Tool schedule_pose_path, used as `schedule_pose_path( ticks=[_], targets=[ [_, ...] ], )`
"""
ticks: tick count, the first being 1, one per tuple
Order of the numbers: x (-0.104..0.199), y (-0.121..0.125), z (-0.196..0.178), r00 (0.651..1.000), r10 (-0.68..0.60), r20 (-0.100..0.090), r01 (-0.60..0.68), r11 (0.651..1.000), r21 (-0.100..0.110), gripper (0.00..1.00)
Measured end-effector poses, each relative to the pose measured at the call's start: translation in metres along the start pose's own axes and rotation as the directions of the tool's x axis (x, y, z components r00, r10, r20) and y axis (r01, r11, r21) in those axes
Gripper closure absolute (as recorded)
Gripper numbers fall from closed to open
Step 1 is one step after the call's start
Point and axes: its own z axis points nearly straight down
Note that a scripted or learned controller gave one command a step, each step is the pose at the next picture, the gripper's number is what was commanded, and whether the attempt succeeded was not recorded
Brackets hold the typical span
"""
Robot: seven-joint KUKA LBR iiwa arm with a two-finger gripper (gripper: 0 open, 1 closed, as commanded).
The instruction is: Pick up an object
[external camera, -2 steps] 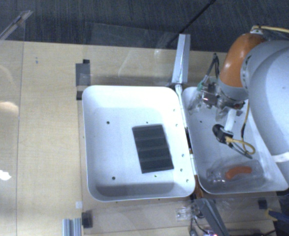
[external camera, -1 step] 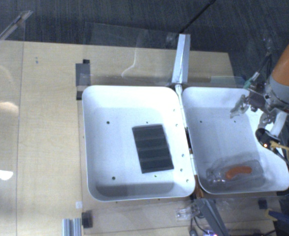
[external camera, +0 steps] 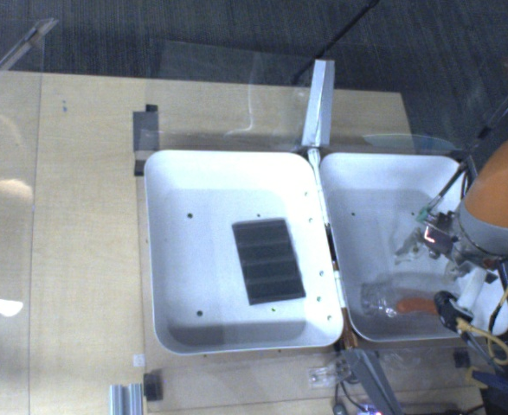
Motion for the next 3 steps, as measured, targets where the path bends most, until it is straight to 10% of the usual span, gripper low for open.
schedule_pose_path(
  ticks=[1,2,3],
  targets=[
    [0.016,0.05,0.035,0.977,-0.211,0.0,0.211,0.977,-0.002,0.0],
    [0.028,0.019,0.035,0.97,-0.241,-0.001,0.241,0.97,-0.001,0.0],
    [0.029,0.021,0.024,0.97,-0.241,-0.001,0.241,0.97,-0.006,1.0]
  ],
)
